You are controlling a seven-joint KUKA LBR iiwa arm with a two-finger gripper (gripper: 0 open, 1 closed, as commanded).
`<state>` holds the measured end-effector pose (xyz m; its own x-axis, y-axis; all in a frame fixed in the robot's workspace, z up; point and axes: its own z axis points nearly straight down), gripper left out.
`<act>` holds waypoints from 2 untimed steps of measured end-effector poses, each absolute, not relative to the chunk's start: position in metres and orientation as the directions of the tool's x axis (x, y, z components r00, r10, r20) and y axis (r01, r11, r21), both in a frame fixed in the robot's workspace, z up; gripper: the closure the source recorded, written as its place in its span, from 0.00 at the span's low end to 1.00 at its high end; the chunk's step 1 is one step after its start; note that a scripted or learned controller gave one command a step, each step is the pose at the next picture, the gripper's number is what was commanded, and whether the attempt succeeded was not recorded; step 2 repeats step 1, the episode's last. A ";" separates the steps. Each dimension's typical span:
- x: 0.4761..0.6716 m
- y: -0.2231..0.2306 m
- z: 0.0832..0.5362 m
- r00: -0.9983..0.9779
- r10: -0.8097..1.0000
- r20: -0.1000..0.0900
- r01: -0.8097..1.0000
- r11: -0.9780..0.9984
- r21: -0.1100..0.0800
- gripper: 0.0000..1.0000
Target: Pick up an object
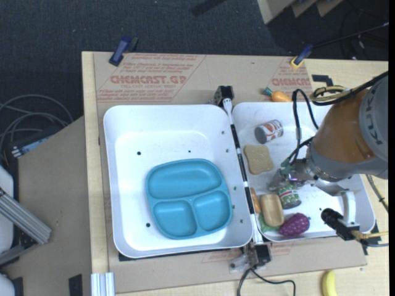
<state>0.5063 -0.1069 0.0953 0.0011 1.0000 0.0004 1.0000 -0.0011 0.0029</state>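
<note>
A small green-labelled can (288, 197) lies in the right bin (364, 209), beside a bread roll (271, 209) and purple grapes (294, 224). The gripper (289, 176) sits directly above it; its opening cannot be told. Nothing lifted yet.

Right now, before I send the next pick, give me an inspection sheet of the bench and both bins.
Surface: bench bears two white bins side by side.
Job's things: right bin holds a small can, a tan slab, a green-labelled can, a bread-like piece and a purple piece.
Clutter: left bin holds a blue divided tray; a yellow item lies off the bench.
Grippers: gripper low over the right bin, beside the green-labelled can; grasp unclear.
Cables: black cable loops above the arm.
Surroundings: dark carpet, grey cables at left.
</note>
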 end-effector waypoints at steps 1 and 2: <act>0.516 -0.029 0.185 -0.002 1.000 0.001 1.000 0.002 0.001 1.00; 0.516 -0.029 0.185 -0.002 1.000 0.001 1.000 0.002 0.001 1.00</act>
